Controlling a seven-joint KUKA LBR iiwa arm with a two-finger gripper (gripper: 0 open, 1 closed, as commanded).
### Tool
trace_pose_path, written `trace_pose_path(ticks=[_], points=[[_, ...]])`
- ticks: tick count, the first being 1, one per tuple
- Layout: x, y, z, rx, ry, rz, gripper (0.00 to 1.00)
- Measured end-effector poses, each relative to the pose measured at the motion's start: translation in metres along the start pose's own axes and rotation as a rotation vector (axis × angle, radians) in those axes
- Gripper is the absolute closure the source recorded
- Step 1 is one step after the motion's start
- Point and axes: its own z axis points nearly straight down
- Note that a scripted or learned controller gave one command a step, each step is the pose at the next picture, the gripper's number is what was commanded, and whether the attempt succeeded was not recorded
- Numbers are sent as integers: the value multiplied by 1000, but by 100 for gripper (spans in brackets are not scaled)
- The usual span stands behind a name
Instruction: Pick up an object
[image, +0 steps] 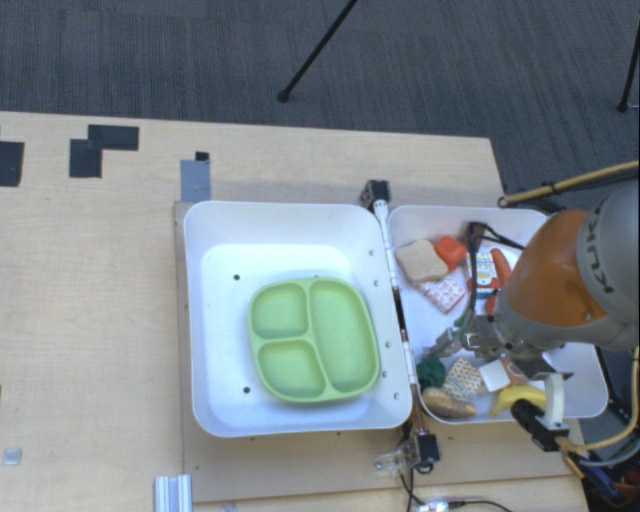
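My gripper (455, 343) is down in the right bin (590, 400), under the grey and orange wrist (548, 280). It hangs just above a dark green item (430, 372) and a patterned tan piece (463, 379). Close by lie a brown bread-like roll (449, 405), a yellow banana (520, 398) and a small white block (493, 377). Farther back are a tan bread slice (421, 260), an orange-red item (453, 249) and a red checkered packet (446, 292). Nothing can be seen held in the gripper.
The left bin (215, 300) holds a light green divided plate (313, 340) with three compartments. A metal divider (392, 290) runs between the two bins. The arm covers the right half of the right bin.
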Motion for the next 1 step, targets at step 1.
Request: trace_pose_path(ticks=[1], points=[[0,2,-11,-5,0,0,100]])
